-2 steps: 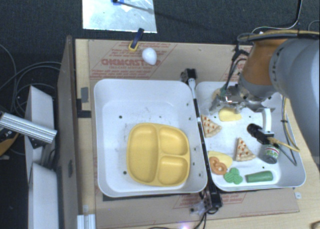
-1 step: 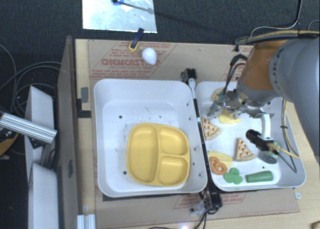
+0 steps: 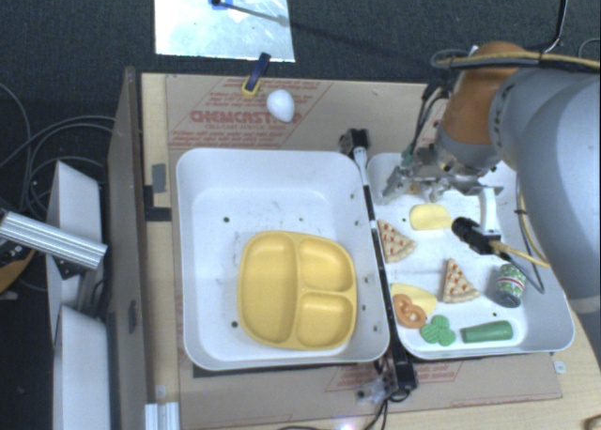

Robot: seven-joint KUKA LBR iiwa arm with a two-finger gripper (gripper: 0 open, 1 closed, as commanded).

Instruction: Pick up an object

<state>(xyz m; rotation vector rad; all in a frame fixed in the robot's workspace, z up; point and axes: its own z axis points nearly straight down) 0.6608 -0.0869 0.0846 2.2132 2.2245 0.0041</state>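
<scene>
the gripper (image 3: pixel 413 182), whether wide or narrow i cannot tell, hangs over the right bin's (image 3: pixel 545 311) far end, the yellow piece (image 3: pixel 430 218) just nearside of it, long axis crosswise.

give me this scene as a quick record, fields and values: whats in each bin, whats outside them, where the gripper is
left bin: yellow divided plate
right bin: pizza slice by the left wall, pizza slice mid-bin, pale yellow piece, pretzel, green leafy piece, green cylinder, small can
outside the bins: white ball on the cardboard
gripper: over the far left part of the right bin, just beyond the pale yellow piece
grasp: cannot tell
</scene>
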